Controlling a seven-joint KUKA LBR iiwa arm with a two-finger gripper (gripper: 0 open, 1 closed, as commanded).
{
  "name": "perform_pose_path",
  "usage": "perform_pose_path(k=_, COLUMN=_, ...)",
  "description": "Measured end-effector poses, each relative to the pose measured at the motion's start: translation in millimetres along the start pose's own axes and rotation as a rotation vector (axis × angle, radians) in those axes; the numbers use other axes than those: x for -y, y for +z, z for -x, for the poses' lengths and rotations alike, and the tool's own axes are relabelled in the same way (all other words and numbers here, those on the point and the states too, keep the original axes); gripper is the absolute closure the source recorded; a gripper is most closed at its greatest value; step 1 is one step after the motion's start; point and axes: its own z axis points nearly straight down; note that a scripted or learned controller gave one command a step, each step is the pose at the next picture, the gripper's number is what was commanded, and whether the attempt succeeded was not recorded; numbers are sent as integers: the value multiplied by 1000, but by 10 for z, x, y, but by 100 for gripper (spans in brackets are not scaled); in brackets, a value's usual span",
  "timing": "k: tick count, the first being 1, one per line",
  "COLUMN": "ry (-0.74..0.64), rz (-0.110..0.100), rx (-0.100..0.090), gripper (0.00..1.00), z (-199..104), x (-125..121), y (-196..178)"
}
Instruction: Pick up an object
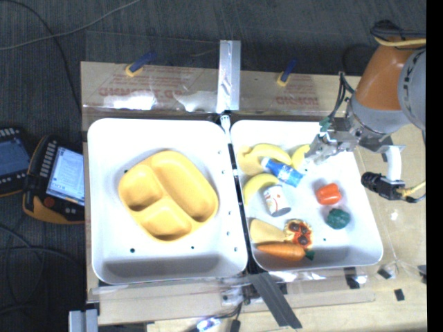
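Dark carpet surrounds the worktop (159, 81), whose right bin (367, 206) crowds the pickable toys together: banana (257, 152), blue bottle (282, 171), carrot (279, 251). Poised at the bin's upper right corner, the end effector (324, 146) shows no readable finger state, probably approaching.

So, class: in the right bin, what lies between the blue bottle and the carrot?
In the camera view, the white cup lies between the blue bottle and the carrot, with the pizza slice just above the carrot.
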Motion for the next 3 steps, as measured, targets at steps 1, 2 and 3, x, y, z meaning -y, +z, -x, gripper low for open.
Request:
perform_pose_path(k=1, ry=26, rz=17, rx=6, gripper=0, z=-546, x=-320, y=952)
perform_pose_path(k=2, ry=15, rz=1, rx=3, gripper=0, z=-721, x=-462, y=38)
perform_pose_path(k=3, ry=62, rz=14, rx=3, gripper=0, z=-375, x=21, y=956)
